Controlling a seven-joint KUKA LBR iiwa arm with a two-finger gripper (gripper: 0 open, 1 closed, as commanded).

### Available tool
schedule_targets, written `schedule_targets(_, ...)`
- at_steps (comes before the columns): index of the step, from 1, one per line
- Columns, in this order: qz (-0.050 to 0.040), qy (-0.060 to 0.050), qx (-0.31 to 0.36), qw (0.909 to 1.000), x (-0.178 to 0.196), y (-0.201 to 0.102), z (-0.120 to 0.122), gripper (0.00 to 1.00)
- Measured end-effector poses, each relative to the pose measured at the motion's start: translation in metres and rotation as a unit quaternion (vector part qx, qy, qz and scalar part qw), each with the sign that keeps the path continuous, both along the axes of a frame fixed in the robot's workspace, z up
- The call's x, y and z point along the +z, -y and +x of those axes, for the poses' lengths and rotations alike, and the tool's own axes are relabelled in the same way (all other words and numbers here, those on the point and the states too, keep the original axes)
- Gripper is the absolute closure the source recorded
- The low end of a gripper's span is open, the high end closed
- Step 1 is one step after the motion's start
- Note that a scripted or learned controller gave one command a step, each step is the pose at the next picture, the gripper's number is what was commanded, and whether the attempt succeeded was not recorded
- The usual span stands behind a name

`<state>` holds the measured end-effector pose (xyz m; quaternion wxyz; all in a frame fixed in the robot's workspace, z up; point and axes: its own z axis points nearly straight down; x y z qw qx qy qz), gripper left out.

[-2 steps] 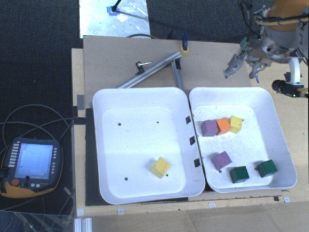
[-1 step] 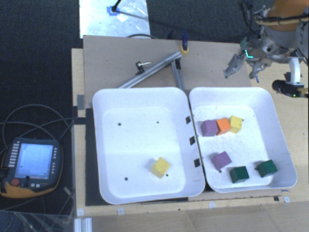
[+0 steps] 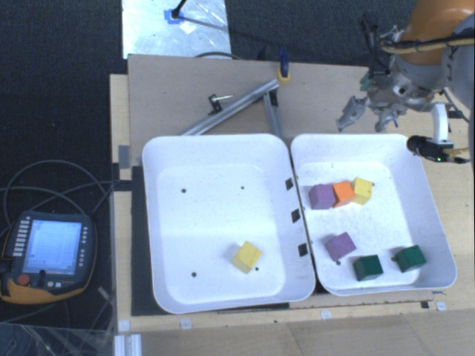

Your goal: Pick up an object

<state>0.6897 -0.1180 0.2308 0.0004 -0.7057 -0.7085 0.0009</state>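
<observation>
Seven small blocks are sitting in the two shallow white plastic bins, none gripped. Using the seam between the bins as landmark, going left to right: grey and orange teach pendant is lying far left of it, off the bench. Left bin is holding one yellow foam-like cube, left of the seam, toward the near rim. Bent metal bar is lying on the brown board beyond the seam's far end.

Right bin is carrying the rest: purple cube, orange cube and small yellow cube touching in a row just right of the seam; second purple cube nearer the front; two dark green cubes near the front rim, further right.

Two-finger gripper is hovering beyond the right bin's far rim, fingers looking spread apart, nothing between them.

Step, as I'm judging it: approach, no grasp yet. Next move is calling for travelling in over the right bin, picking a target, descending. The row of three is touching, so clean finger clearance looks poor; the lone purple or a green cube looks easier.

Arm is getting cut off at the picture's right edge; fingertips are small and blurry, so the exact opening is hard to read.
</observation>
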Motion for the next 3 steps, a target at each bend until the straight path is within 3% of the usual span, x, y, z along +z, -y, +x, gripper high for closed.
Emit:
schedule_targets(2,0.0001,-0.001,-0.001,1.0000,-0.104,0.013,-0.003,0.00)
schedule_targets(3,-0.0005,0.004,0.001,1.0000,-0.088,0.013,0.000,1.00)
